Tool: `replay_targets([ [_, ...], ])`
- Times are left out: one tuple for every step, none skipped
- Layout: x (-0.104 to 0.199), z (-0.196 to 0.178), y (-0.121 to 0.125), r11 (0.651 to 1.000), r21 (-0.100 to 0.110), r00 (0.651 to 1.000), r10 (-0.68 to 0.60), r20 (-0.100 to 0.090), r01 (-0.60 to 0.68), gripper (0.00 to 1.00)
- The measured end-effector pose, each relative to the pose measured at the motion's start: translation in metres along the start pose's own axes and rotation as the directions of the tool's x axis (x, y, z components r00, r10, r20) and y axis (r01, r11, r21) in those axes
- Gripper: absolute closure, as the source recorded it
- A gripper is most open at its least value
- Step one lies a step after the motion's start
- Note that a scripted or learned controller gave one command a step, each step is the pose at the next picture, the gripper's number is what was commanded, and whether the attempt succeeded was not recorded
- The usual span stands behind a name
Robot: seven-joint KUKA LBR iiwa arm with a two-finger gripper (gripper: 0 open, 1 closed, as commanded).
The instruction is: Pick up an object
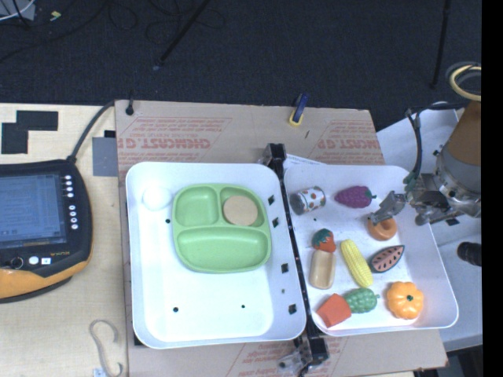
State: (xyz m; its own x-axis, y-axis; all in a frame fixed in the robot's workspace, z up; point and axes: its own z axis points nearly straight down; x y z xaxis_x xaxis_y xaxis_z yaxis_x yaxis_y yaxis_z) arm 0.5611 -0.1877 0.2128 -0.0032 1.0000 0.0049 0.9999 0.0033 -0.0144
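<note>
orange toy fruit [383, 228] is sitting right under my gripper [391, 208], which i'm hovering there to grab it, though i can't tell its grasp state.

Teach pendant [35, 222] (screen lit) left of the bins; blue-yellow clamp [298, 110] behind.

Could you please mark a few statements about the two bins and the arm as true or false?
1. The green tray lies in the left bin. True.
2. The corn lies in the left bin. False: it lies in the right bin, among the other toy foods.
3. A round tan disc sits in one of the tray's compartments. True.
4. The pumpkin is at the far edge of its bin. False: it sits near the front right corner.
5. The gripper is above the left bin. False: it is over the right bin's right side.
</note>
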Motion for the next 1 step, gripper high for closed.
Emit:
replay_targets([
  [0.0024, 0.0487, -0.0049, 1.0, -0.002, 1.0, 0.001, 0.0, -0.001, 0.0],
])
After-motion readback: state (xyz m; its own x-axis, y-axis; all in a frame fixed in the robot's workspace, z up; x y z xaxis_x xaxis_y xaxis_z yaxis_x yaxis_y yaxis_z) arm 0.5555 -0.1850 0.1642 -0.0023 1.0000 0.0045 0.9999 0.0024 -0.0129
